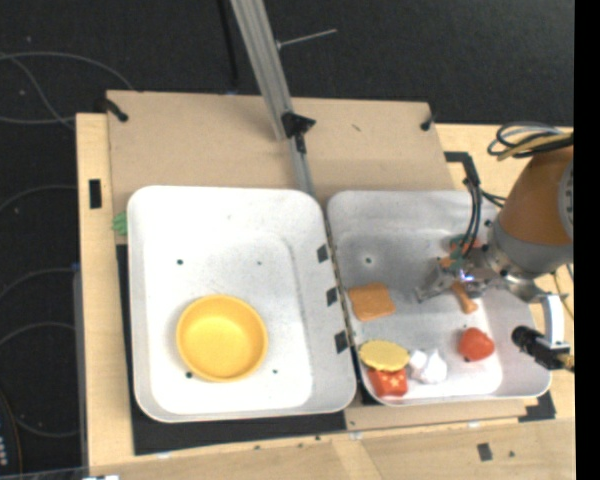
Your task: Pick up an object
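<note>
progress on the pick looks early: nothing is showing between the claw's tips, and every object i can make out is sitting on a bin floor. the gripper [458, 280] is hanging low over the middle of the right bin [400, 218], reaching in from its right edge under the orange-banded wrist, and whether the claw is released or clenched i cannot tell, since its tips are blurring into cabling and shadow. just below it a small orange-brown piece [467, 303] is lying, tilted so its long axis is running from upper left to lower right; whether the claw is touching it is unclear. the nearest likely target, in my judgement, is the tan block [370, 301], resting near the right bin's left edge, its longer side running roughly parallel to the bin's front edge with a slight tilt up toward the right. along the front edge of that bin a red tomato-like ball [475, 344] is sitting toward the right, a white lump [431, 368] is lying near the middle, and a yellow-topped red item [386, 368] is lying toward the front left corner. the left bin [180, 218] is holding a yellow bowl [221, 337] near its front edge, upright and round, so it has no long axis. closing on something and lifting it clear are both still left to do.
</note>
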You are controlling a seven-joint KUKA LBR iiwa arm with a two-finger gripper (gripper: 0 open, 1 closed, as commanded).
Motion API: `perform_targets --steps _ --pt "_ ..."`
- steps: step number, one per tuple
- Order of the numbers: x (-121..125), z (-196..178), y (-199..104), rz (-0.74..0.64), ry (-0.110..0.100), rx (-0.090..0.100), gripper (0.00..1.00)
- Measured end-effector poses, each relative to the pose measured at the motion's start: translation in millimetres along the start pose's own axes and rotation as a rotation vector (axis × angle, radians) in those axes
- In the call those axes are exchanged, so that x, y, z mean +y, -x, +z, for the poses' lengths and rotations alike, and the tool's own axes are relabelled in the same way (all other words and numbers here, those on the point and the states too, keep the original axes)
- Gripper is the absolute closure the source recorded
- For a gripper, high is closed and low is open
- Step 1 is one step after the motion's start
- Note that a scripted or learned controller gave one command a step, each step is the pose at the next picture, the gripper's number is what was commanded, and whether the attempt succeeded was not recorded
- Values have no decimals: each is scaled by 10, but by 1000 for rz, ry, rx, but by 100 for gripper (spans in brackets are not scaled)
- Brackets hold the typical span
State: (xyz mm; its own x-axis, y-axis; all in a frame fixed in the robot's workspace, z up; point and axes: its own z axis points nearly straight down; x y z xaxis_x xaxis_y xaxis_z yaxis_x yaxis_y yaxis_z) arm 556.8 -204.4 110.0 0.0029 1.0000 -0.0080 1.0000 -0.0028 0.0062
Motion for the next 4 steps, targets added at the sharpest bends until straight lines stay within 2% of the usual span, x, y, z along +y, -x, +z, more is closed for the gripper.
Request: perform_targets --steps 1,3,4 --pt "17 -143 10 5 6 1 100" --pt "193 -1357 26 -6 2 5 100" --pt "199 -1512 38 -8 -5 7 100"
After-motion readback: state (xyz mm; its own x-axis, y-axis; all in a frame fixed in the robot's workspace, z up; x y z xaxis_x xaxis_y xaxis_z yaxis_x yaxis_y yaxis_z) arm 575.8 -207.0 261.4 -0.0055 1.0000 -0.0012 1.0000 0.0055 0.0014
